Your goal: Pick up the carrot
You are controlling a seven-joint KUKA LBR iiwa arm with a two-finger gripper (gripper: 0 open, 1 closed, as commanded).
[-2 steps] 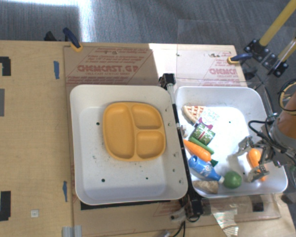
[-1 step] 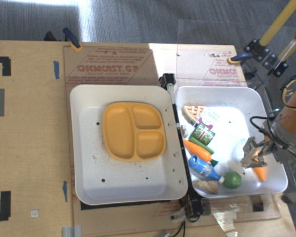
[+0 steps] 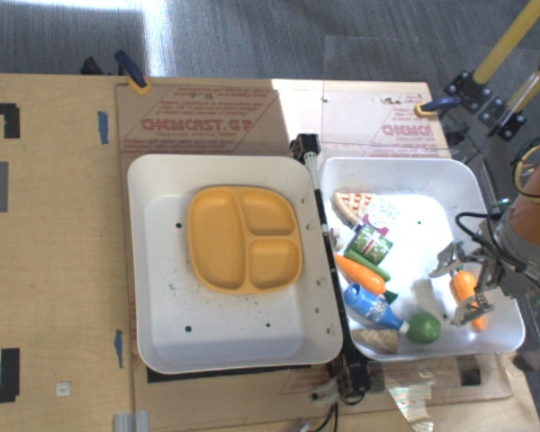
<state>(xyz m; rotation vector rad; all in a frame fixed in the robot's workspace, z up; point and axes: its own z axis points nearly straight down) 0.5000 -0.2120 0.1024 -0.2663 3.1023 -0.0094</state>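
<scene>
Two bins side by side on the worktop (image 3: pixel 54 241), plate (image 3: pixel 245 238) in left bin (image 3: pixel 153 331), right bin (image 3: pixel 468 183) holding waffle (image 3: pixel 349 207) at 11 o'clock, carrot (image 3: pixel 360 273) centre-left, bottle (image 3: pixel 371 306) at 7, lime (image 3: pixel 423 328) at 6, tool (image 3: pixel 463 291) at 4

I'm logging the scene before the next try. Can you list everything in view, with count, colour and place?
bins: 2, white, side by side on the bench; left, right
tray: 1, yellow, three compartments, in the left bin
carrot: 1, orange, green end, right bin, left-centre
waffle: 1, tan, right bin, upper left
pouch: 1, green and white, below the waffle
bottle: 1, blue, below the carrot
lime: 1, green, right bin, near the lower edge
orange item: 1, between the gripper's fingers; identity unclear
clamps: 2, yellow-blue, bench's far edge
gripper: 1, metal, right bin, right side
</scene>
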